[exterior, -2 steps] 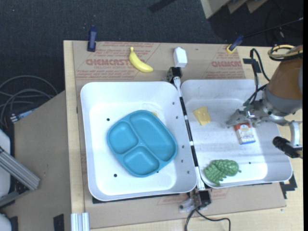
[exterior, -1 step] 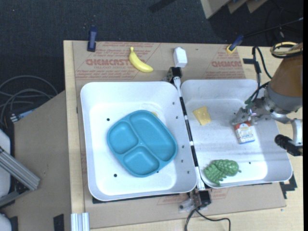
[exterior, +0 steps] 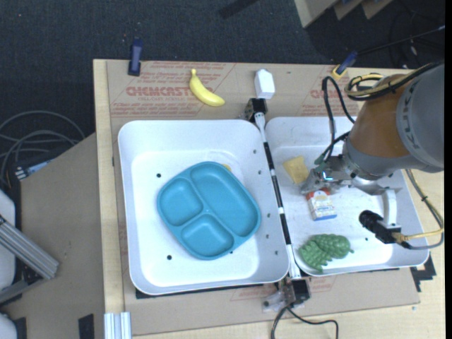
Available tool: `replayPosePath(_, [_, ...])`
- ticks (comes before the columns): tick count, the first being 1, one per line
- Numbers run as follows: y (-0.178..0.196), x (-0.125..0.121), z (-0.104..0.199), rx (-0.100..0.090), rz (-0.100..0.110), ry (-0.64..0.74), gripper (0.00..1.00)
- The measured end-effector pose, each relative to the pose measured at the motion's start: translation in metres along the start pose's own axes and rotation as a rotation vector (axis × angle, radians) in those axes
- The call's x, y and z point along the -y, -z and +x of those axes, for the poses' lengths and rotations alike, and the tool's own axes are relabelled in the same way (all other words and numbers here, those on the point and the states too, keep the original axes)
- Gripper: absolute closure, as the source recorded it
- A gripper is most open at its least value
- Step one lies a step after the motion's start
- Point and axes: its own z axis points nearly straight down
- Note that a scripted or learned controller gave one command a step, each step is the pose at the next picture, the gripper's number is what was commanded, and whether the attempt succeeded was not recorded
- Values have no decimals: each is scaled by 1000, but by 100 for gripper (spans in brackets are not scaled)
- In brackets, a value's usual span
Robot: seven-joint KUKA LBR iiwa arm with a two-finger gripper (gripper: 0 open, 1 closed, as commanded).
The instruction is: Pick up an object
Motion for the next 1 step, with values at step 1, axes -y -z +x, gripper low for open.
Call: replayPosePath(1, [98,-27,82,1,3,0,100])
